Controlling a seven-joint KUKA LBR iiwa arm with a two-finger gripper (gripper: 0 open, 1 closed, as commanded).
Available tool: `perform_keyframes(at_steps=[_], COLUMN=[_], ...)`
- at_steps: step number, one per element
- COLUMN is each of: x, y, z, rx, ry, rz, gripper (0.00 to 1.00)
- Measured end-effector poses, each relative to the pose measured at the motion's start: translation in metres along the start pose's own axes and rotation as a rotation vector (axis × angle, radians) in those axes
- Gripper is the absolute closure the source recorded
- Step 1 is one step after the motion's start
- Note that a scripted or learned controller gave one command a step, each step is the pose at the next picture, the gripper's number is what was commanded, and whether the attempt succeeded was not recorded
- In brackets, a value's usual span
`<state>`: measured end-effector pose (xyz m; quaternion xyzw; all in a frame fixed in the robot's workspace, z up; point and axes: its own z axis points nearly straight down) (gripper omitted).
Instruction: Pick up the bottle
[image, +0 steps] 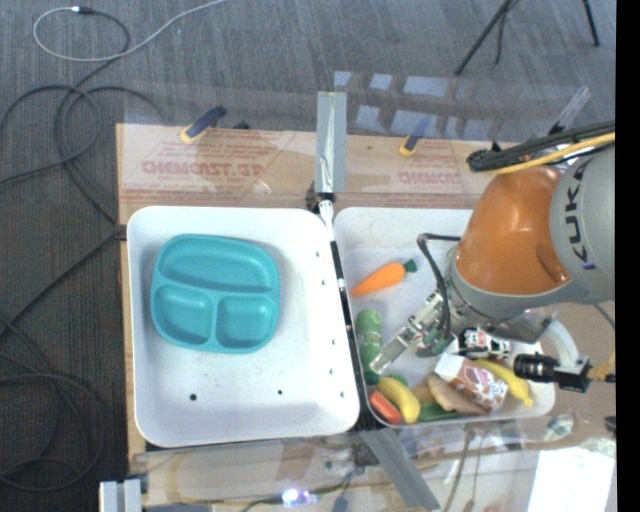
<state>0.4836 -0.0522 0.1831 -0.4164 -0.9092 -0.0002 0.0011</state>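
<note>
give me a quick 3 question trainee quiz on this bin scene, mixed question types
1. True or false: the teal tray lies in the left bin.
2. Which bin holds the toy carrot? A left B right
3. Fill in: the gripper hangs over the ___ bin, beside the green bottle.

Key: 1 true. 2 B, the right bin. 3 right.
</note>
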Motion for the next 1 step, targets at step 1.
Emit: perform_keyframes(at_steps=[1], x=[0.0433], y=[0.0382], z=[-0.0002], rx=[0.001], ry=[-0.002], rz=[-0.146], gripper=[0.00])
